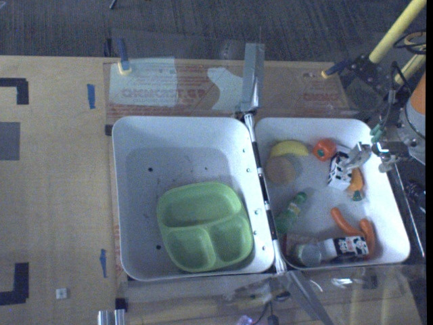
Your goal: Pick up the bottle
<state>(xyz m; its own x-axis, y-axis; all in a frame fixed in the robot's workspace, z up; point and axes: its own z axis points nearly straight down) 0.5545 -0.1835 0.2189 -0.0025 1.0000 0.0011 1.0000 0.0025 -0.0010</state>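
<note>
The pincer (356,156) hangs low over the right bin (400,208), near that bin's right wall, coming in from the arm (413,124) at the right edge of the view. Whether it is wide or narrow cannot be told: its tips merge with the clutter beneath it, and nothing can be made out between them.

Just under and to the left of the pincer lies a small black-and-white object (336,169), with a short orange piece (356,181) right beside it on the near side. A little farther left and toward the back wall sits a small orange ball-like toy (324,148). Beyond that, still leftward, a yellow lemon-shaped toy (289,147) rests against a brownish round thing (282,170).

Toward the front of the bin from the pincer, a curved orange carrot-like toy (346,223) lies on the white floor, with another orange piece (369,233) next to it by the front right corner.

The bottle (291,210), small, green and lying tilted on its side, is well apart from the pincer, down and to the left, close to the wall that divides the two bins. In front of it, along the front wall, lies a greyish can-like container (330,250) with a black-and-white label.

Farthest from the pincer, the left bin (135,147) holds a green divided plate (203,225) in its front half. Both bins sit on the wooden counter (54,181), which carries blue tape marks (90,95) and dark squares out at its left side.
</note>
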